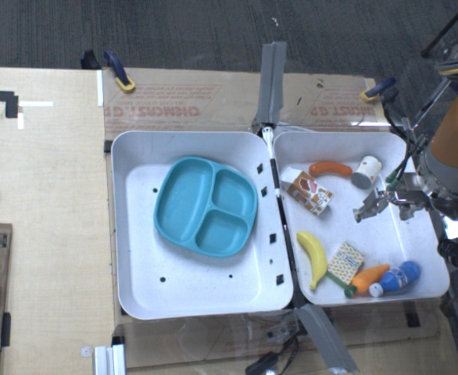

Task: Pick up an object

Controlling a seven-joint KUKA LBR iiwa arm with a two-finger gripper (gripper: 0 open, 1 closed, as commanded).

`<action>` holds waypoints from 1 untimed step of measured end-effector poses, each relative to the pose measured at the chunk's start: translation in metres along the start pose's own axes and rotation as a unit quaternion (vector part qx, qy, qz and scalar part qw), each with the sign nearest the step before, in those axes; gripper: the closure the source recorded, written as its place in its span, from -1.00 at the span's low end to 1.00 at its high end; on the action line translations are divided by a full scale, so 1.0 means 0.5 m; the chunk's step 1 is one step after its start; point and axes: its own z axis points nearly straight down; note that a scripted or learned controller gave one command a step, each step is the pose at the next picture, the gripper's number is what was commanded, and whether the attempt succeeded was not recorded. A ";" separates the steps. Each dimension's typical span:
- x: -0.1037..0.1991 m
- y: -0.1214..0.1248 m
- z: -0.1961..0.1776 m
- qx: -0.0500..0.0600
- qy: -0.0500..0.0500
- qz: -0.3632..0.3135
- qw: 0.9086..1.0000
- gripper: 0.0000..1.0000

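From above, the gripper [372,207] hangs low in the right bin [416,143], and whether it is open or closed I cannot tell. No object sits in it. Nearest is the small white cup [366,170], just up and away from the tip. The snack packet [310,193] lies further out ahead; the banana [315,258] lies below, long axis running toward the bin's near wall.

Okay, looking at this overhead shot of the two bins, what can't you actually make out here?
- Gripper, camera view: too small and thin to tell its state.
- Arm: cut off by the right edge.
- Carrot: its leafy end lies under the sponge.
- Small carton: print too small to read.
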 end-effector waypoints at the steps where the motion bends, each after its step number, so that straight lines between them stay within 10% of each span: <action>1: 0.075 0.146 0.160 -0.014 -0.002 0.050 0.999 -1.00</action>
